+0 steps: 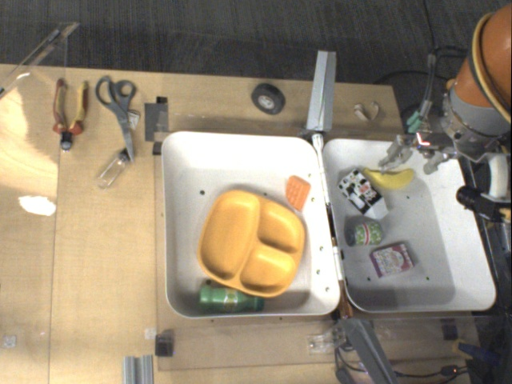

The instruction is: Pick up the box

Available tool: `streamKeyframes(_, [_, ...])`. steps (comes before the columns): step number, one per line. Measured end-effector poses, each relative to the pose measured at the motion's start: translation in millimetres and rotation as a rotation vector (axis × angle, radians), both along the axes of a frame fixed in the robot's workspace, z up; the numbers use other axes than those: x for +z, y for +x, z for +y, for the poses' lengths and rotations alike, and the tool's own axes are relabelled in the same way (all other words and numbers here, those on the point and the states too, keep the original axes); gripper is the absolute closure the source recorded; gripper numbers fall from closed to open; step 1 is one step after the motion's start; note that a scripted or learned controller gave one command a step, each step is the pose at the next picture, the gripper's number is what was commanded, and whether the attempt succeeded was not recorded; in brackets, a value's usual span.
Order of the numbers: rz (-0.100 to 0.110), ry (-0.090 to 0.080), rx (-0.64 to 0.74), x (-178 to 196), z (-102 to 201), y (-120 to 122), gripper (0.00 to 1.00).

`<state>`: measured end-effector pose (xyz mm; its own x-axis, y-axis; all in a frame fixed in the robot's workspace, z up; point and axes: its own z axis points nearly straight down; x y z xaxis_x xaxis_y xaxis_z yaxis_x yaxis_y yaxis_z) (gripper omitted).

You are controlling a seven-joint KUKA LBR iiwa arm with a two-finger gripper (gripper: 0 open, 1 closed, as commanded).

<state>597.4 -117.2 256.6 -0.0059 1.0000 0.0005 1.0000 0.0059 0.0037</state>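
We see the hand (412, 146) over the right bin's (472, 294) far edge, apparently open and holding nothing, while the box (391, 259) lies nearer the camera, its long axis roughly crosswise.

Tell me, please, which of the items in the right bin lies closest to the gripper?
The yellow banana: it lies at the bin's far end just below the gripper, while the black-and-white box, green can and purple packet sit farther away.
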Motion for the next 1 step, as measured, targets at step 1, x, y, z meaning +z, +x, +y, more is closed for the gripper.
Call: streamKeyframes(1, [0.0, -0.001, -0.043, -36.9, -9.6, -69.4, 0.0])
